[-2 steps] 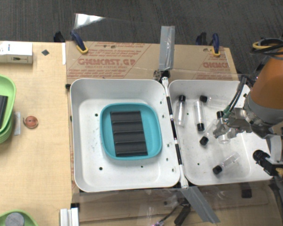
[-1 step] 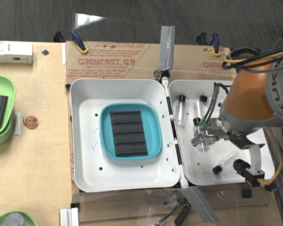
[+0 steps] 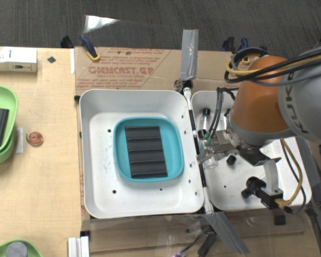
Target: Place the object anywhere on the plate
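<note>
A teal square plate [image 3: 174, 149] lies in the middle of the left white bin [image 3: 96, 143]. On it rests a dark grey ridged slab [image 3: 145, 151], lying flat and well inside the plate's rim. My gripper [image 3: 209, 150] hangs over the left edge of the right bin [image 3: 230, 189], just right of the wall between the two bins and apart from the slab. The orange band and grey wrist hide most of the gripper from above.
Cables and a black fitting [image 3: 257, 189] hang from the arm over the right bin. A green tray [image 3: 2, 125] sits at the bench's left edge, with a small round reddish piece [image 3: 35, 138] beside it. Cardboard [image 3: 128, 66] lies behind the bins.
</note>
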`<action>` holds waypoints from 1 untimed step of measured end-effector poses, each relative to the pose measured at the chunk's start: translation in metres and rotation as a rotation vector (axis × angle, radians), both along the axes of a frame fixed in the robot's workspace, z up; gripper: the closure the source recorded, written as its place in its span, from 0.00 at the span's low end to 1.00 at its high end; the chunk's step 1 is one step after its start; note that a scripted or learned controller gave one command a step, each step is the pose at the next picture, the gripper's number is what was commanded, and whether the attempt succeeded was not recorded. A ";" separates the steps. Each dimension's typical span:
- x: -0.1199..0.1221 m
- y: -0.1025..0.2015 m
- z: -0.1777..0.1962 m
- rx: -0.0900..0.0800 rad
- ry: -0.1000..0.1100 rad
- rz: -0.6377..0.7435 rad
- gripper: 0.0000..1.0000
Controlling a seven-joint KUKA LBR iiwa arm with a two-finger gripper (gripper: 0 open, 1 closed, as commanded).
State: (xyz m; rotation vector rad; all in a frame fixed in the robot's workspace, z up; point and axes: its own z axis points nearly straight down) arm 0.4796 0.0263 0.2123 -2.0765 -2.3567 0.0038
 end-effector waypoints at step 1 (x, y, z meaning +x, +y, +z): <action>0.000 0.000 0.000 0.000 0.000 -0.001 0.00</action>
